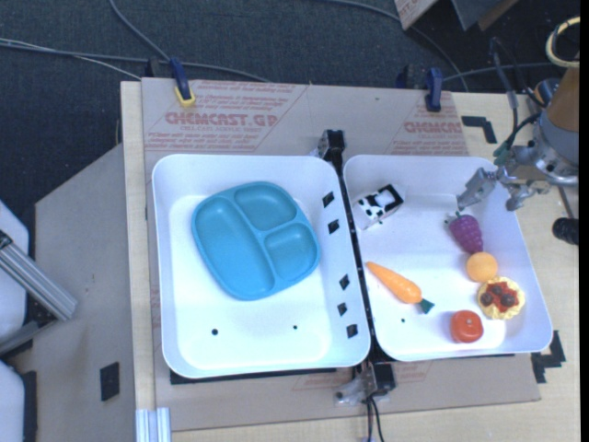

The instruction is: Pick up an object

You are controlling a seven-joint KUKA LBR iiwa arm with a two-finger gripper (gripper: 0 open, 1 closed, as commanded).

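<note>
Tomato (467, 326) sits at right bin (442, 175) front edge, untouched, like the carrot (395, 282). Gripper (490, 190) hovers spread over the far corner, just above the grapes (467, 233), pinching nothing. Pick not started; descent and closing remain.

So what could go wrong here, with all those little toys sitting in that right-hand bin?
The gripper hovers near the bin's far right wall, so it might bump the rim on the way down. The purple grapes lie right beside the orange fruit, and the pastry and tomato sit close by, so a grab could nudge neighbours. The rounded grapes may also slip out.
</note>
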